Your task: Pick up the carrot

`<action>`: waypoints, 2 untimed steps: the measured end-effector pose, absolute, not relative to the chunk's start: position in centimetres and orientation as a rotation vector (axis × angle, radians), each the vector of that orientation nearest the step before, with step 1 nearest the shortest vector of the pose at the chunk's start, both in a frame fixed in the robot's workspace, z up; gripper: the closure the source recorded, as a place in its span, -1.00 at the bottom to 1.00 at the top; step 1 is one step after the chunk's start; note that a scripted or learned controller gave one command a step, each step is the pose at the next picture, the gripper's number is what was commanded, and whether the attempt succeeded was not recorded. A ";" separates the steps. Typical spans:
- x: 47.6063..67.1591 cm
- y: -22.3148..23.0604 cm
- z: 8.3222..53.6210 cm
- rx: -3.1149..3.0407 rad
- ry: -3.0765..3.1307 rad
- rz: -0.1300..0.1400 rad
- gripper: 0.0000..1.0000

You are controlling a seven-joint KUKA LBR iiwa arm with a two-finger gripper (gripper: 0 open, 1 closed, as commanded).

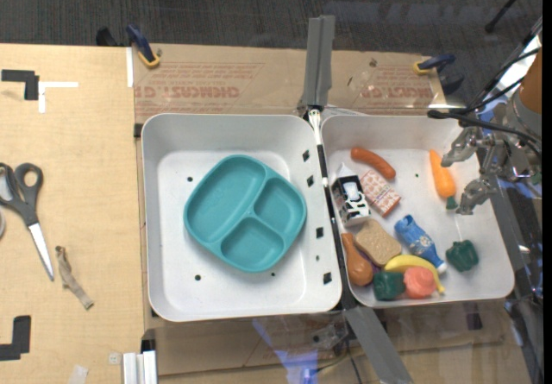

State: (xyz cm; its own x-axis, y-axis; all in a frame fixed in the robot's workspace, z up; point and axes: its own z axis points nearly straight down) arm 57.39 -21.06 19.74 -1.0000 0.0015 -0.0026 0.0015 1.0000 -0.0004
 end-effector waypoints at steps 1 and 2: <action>64.4 -22.1 9.4 0.201 3.129 -0.002 -1.00; 64.6 -22.0 10.5 0.194 3.122 -0.006 1.00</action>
